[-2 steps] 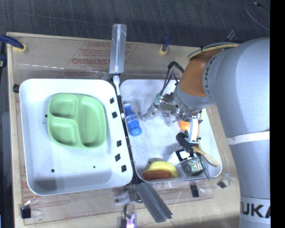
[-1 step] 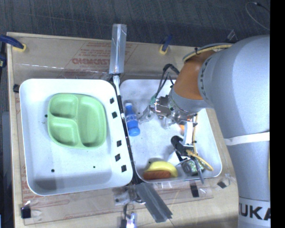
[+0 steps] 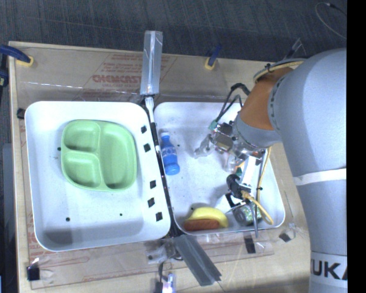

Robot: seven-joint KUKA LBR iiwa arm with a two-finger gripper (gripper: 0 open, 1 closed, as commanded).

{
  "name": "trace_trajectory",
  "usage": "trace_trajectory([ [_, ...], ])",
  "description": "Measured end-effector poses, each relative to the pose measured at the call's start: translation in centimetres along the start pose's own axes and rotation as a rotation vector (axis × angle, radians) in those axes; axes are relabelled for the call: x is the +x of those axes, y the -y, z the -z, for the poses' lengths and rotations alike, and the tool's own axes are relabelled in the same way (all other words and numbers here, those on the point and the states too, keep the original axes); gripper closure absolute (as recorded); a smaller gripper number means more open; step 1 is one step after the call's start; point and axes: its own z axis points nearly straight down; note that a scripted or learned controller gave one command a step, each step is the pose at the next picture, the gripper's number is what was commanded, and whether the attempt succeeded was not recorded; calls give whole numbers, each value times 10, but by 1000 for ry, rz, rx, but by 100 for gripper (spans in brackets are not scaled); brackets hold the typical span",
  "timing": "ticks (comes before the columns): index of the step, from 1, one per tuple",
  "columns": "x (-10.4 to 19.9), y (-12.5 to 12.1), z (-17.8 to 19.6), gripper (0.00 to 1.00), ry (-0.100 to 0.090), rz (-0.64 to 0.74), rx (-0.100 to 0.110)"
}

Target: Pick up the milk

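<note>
My gripper [image 3: 216, 144] hangs low over the upper middle of the right bin [image 3: 189, 112], on the grey arm that reaches in from the right. A small blue bottle [image 3: 168, 154] with a pale top lies along this bin's left wall, well left of the gripper and apart from it. Nothing shows in the gripper. I cannot make out anything that is plainly a milk carton; the arm hides part of the bin's right side.
A yellow banana [image 3: 210, 214] and a red item [image 3: 200, 224] lie at the right bin's front edge, with a small dark green object [image 3: 247, 213] beside them. The left bin [image 3: 43, 212] holds a green divided plate [image 3: 99, 154].
</note>
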Motion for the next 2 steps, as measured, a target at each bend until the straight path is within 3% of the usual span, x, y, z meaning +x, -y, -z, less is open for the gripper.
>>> trace_trajectory([
  [1, 62, -39, 43, 0, -1, 64, 2],
  [2, 36, -65, 117, 0, -1, 30, 1],
])
